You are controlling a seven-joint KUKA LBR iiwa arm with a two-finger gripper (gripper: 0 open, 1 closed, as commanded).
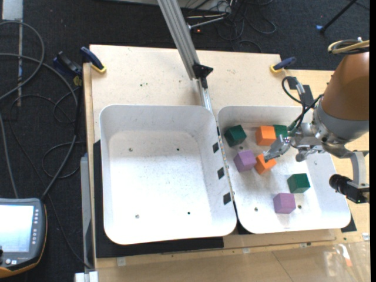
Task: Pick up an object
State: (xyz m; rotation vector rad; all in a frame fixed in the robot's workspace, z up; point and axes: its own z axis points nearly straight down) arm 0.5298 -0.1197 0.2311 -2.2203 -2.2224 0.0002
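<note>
In the right bin [329,219], the gripper [271,155] is reaching down onto a small orange block [264,164], though whether it is gripping the block cannot be told. A purple block [245,160] is lying just beside it, with another orange block [265,135] and a dark green block [235,135] sitting beyond. A second green block [298,183] and a second purple block [284,202] are lying nearer the front, while the left bin [117,122] is resting alongside on the tabletop [153,75].

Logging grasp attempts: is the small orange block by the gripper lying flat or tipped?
Tipped: the orange block sits corner-up against the bin floor, right at the gripper.

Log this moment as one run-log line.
arm: over right bin | gripper: at small orange block | grasp: unconfirmed | left bin: untouched
</note>
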